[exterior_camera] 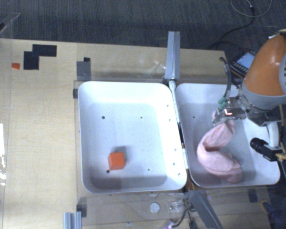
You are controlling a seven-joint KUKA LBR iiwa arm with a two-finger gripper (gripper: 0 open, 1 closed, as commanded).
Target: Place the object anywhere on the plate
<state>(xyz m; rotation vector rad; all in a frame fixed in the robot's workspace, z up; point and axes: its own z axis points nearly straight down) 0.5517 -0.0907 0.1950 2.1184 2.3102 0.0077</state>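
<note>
Hiding fingers [225,116]: pink cloth [218,154], arm [271,75] overhead.

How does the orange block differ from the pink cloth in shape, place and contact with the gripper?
The orange block is small, boxy and rigid-looking; the pink cloth is larger, soft and crumpled. The block lies in the left bin, the cloth in the right bin. The block sits apart from the gripper, while the cloth's upper end rises right up to it. Both rest on white bin floors.
</note>
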